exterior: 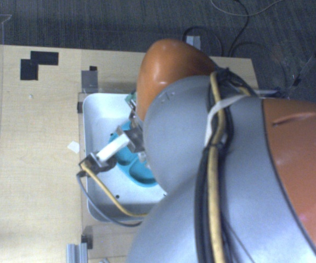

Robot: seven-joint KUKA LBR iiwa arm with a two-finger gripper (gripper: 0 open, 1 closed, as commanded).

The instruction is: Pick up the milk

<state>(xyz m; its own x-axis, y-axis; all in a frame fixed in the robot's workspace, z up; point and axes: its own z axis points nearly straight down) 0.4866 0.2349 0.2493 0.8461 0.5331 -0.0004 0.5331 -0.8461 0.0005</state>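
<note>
The arm (202,163) enters from the right of the frame and covers most of the centre and lower right, with its orange band (171,64) at upper centre. The gripper (135,138) sits at the left edge of the arm body, over the white bin (95,114). Only a small dark part of it is exposed, and it cannot be told whether it is released, clenched or grasping anything. One white bar (113,147) with a dark end slants down and left from the gripper over the bin floor. One yellow-and-black cable (106,193) starts at that dark end, loops along the lower part of the bin and passes under the arm. One blue object (133,163) lies in the bin, just beside the white bar and partly covered by the arm. The position of the milk cannot be told, because the arm blocks the right part of the bin and everything to its right. One bundle of black and yellow cables (218,147) runs down the arm body. On the wooden bench (32,174), one small white scrap (73,146) lies just left of the bin, apart from it. Three black marks are counted at the upper left of the frame, the largest (37,63) being L-shaped. One thin wire (246,7) lies on the dark floor at upper right.
</note>
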